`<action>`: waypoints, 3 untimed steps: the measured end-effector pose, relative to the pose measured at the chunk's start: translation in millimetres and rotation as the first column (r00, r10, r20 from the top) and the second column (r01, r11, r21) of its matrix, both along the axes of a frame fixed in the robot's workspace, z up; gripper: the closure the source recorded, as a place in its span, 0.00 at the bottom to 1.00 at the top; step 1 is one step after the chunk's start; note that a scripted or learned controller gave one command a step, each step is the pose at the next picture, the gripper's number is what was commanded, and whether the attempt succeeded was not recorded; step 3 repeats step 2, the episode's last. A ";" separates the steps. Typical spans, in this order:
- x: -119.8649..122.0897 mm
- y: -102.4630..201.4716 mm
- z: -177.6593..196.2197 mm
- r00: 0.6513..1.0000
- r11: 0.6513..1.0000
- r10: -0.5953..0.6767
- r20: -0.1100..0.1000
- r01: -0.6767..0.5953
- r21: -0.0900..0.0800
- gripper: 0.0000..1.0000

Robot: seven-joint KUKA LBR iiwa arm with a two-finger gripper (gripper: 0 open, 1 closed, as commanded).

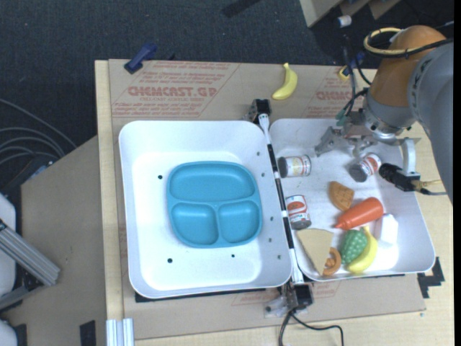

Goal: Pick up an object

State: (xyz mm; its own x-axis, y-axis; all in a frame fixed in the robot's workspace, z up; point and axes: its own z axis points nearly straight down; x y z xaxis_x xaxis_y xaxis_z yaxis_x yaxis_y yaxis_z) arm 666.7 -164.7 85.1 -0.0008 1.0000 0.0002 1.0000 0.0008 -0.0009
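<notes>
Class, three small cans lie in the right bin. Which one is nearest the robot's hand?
The red-labelled can at the bin's upper right, just below the hand. The other two cans lie by the bin's left wall.

Glossy plastic bins [137,193], blue tray [213,202]

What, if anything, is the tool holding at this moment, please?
Nothing: the tool hangs over the right bin with no object between its fingers.
</notes>
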 end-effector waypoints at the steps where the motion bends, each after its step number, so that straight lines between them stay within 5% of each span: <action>1: 0.0 -11.8 -0.2 1.000 1.000 -0.001 0.003 0.001 -0.002 0.00; 3: 0.1 -16.6 -0.1 1.000 1.000 -0.001 0.003 0.001 -0.002 0.00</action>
